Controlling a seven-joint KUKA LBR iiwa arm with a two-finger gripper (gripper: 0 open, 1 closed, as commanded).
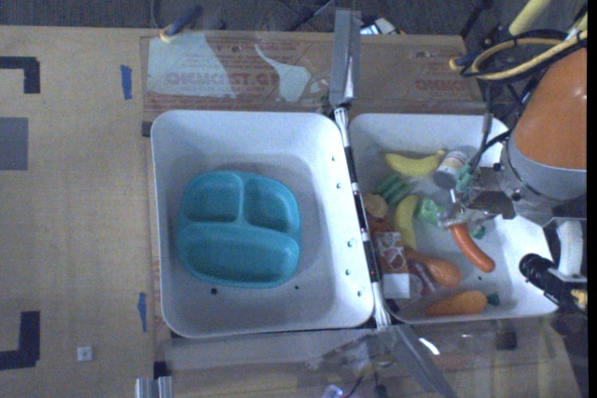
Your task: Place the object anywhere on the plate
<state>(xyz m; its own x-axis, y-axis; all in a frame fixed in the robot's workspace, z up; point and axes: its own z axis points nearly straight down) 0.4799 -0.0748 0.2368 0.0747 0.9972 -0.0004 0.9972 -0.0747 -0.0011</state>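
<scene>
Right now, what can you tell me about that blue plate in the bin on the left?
The plate is teal-blue, matte like moulded plastic, a rounded rectangle with raised ridges splitting it into three compartments: two smaller ones toward the far side, one long one nearer the camera. It lies flat, right way up, slightly turned, near the middle of the left bin's white floor. Nothing rests in any compartment, and only the bin touches it. The gripper is over the right bin.
</scene>
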